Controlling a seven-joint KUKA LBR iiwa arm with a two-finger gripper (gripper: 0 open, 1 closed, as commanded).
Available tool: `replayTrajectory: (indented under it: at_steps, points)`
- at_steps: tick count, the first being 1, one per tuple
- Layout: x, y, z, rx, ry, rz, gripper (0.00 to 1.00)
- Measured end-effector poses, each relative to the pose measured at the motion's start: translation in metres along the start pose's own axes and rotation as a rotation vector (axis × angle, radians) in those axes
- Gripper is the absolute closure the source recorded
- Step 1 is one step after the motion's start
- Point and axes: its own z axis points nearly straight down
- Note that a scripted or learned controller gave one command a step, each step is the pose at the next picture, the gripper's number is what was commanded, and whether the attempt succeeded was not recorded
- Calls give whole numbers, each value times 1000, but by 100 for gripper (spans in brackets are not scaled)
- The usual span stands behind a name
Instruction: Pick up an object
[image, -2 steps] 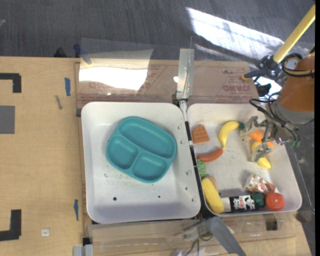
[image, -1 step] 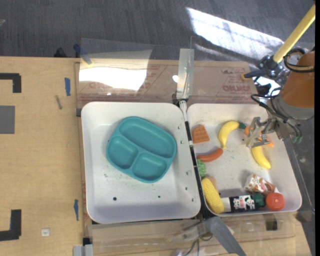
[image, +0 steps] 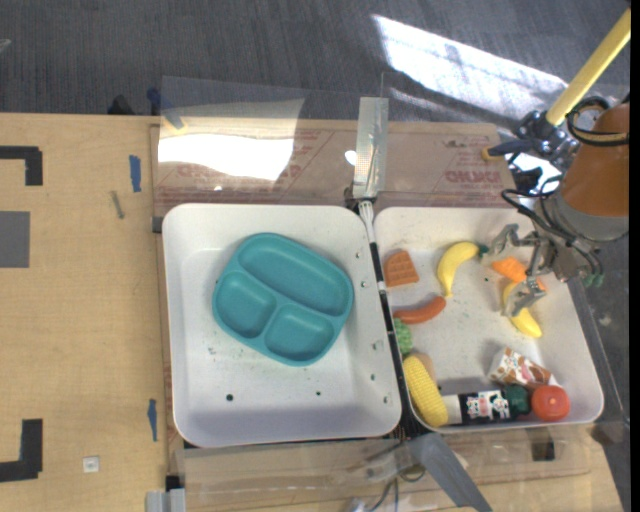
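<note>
at the near edge of the right bin (image: 590, 370) lie a corn cob (image: 424, 390), a dark bottle (image: 492, 405) on its side with a white label whose print is too small to read, a red tomato (image: 550, 402) touching the bottle's end, and just behind them a white and red packet (image: 520, 367) with unreadable print. farther in, a red sausage (image: 420, 310) sits near the divider with a green piece (image: 403, 335) just beside it, and an orange slice-shaped piece (image: 401, 268) lies beyond that. a yellow banana (image: 455, 264) curves near the middle. the left bin (image: 190, 390) holds a teal divided plate (image: 284, 297), tilted in plan. at the right bin's far right side the end effector (image: 535, 268) hangs low over a small orange piece (image: 510, 268) and a yellow piece (image: 524, 318); whether its fingers are spread or closed cannot be told, and nothing is visibly gripped. beyond the bins, a clear sheet on the bench (image: 70, 330) carries faint red mirrored lettering, not legible.
</note>
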Motion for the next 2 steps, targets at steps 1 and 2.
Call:
replayTrajectory:
  at_steps: [1,2]
  points:
    - [1,-5,14,-3,11,2,0]
    - [-3,-5,-1,2,-4,0,100]
